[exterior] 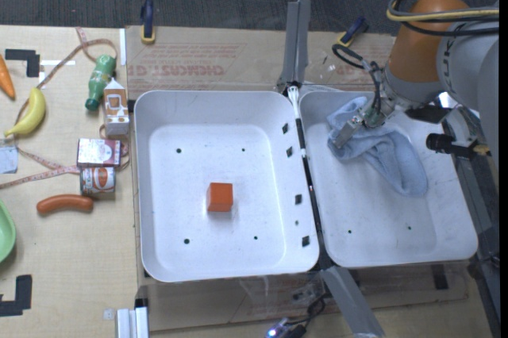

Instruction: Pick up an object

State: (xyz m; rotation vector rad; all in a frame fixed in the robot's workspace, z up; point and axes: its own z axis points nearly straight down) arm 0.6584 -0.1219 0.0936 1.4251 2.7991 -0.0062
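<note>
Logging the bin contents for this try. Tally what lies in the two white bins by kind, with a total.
Orange block, in the left bin: 1
Blue-grey cloth, in the right bin, under the gripper: 1
Total: 2

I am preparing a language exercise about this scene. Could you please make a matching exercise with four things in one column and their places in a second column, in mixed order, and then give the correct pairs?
Things:
1. orange block
2. blue cloth
3. banana
4. gripper

Places:
A. on the bench, left of both bins
B. in the left bin
C. at the cloth's upper edge
D. in the right bin

Pairs: 1-B, 2-D, 3-A, 4-C
</note>
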